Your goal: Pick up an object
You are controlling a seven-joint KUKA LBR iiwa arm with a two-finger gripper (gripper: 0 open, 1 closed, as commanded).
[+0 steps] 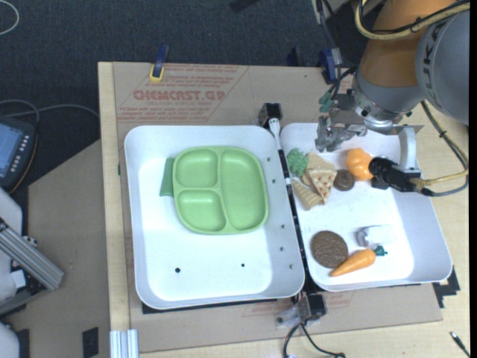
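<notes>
Pizza slice (321, 179) is your likeliest target: it lies at the far left of the right bin (417, 237), just under the gripper (328, 136), which hovers over that corner; you cannot tell from here whether it is open or closed, and nothing is seen in its grip. Judge the slice to be light, stiff toy plastic, flat and wedge-shaped, so take it across its narrow sides rather than by the flat face, where it would likely slip. Crowding is your trouble: a green piece (298, 159) touches it on the left, a waffle cone (305, 194) lies just nearer, and a small brown round (344, 180) and an orange (358, 162) sit just right. Well apart, near the front, lie a cookie (329, 247) and a carrot (355, 261), both easier to reach cleanly. In the left bin (149, 259) rests a green tray (220, 189).
</notes>
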